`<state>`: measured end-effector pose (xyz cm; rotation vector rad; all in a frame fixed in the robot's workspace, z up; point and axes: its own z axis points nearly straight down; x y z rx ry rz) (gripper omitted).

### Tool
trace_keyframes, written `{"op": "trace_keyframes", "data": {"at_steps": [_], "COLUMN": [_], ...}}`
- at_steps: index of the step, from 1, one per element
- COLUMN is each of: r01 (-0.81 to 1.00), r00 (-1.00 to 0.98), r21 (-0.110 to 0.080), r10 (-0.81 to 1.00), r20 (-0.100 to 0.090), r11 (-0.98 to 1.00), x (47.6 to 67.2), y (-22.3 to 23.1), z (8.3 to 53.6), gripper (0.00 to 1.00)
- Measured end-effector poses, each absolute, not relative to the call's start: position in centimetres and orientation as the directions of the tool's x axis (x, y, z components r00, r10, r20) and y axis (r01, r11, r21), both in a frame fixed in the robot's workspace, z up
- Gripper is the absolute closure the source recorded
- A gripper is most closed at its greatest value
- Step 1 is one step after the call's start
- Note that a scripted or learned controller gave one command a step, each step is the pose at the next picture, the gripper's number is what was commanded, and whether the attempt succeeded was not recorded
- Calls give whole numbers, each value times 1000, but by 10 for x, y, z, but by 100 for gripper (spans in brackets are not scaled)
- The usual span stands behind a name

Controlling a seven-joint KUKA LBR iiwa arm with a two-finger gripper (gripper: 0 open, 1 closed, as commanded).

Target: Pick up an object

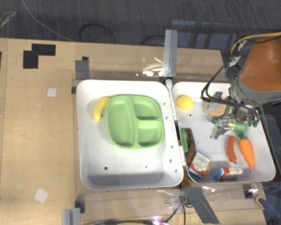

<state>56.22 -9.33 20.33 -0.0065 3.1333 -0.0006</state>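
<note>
Camera view: gripper [223,127] hovers just left of carrot [246,152].

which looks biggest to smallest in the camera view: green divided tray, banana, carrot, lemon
1. green divided tray
2. carrot and banana: look alike, and the tray hides part of the banana, so unranked
3. lemon

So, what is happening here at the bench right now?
A grey and orange robot arm reaches in over the right bin, and its gripper hangs above the food toys there: a carrot, a sausage, a lemon and two small cartons. Nothing is seen held yet. The left bin holds a green divided tray with a banana beside it.
</note>
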Motion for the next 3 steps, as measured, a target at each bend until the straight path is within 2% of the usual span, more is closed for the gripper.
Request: {"op": "trace_keyframes", "data": {"at_steps": [1,2,3], "r01": [-77,127,119], "r00": [-997,-992,-992], "r21": [-2,1,-1], "r10": [-77,127,119], "r20": [-12,-17,-36], "r11": [997,992,993], "x": [590,543,549], "y": [-119,-140,-139], "z": [97,91,106], "gripper": [0,0,100]}}
